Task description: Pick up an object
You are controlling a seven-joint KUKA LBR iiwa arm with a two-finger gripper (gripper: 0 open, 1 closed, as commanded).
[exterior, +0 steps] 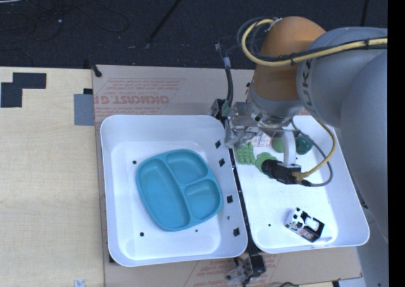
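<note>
Meanwhile the tool [253, 143], its grip state impossible to tell, hangs over green items [262, 159] crowded against the right bin [345, 225] wall, where a grasp could slip.

- Divided plate [178, 189]: plain light blue.
- 2 bins [120, 146]: white.
- Arm [329, 71]: grey, orange-banded.
- Small object [304, 225]: black and white.
- Cables [278, 59]: yellow.

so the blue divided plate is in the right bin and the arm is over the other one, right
Not quite. The camera view shows the blue divided plate lying in the left bin, not the right. The arm is over the other one, the right bin, as you said.
</note>
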